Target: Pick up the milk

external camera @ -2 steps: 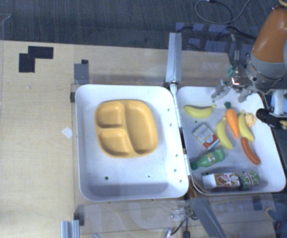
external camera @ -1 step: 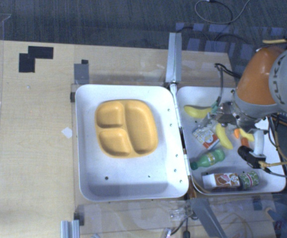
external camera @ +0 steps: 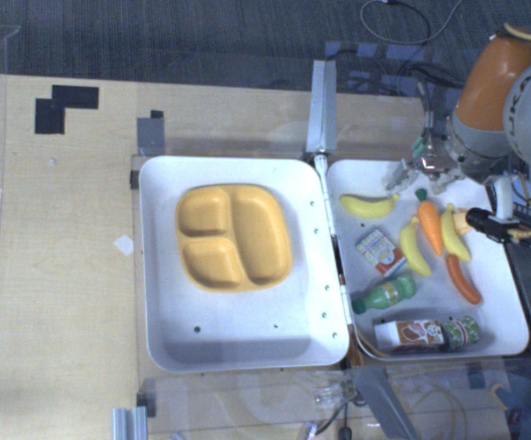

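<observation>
The milk, a small white carton with blue print and a red edge, lies in the middle of the right bin. A yellow banana lies just above it and another banana lies at its right side. My gripper hangs over the far edge of that bin, up and to the right of the carton and well apart from it. Its metal fingers look spread open with nothing between them, just above the carrot's green top.
The right bin also holds a third banana, a red sausage, a green bottle and a white-and-red pack beside a dark bottle along the near wall. The left bin holds a yellow divided plate.
</observation>
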Robot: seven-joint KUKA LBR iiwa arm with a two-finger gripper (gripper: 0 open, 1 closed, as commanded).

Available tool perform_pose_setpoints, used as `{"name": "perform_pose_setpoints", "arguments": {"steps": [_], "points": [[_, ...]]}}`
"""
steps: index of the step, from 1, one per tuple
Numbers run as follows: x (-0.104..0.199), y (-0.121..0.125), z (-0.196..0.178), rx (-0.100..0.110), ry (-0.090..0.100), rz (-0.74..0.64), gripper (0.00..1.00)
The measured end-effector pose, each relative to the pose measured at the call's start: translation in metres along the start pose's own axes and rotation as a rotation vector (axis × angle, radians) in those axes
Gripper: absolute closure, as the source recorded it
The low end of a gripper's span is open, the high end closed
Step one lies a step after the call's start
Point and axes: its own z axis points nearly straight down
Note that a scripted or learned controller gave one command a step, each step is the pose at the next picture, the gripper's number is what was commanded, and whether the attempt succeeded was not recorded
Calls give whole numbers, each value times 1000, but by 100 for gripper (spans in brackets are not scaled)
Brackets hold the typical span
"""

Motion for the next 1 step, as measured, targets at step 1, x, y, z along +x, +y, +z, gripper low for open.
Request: {"name": "perform_pose_setpoints", "arguments": {"steps": [1], "points": [[1,3,-14,-9,-3,-6,100]]}}
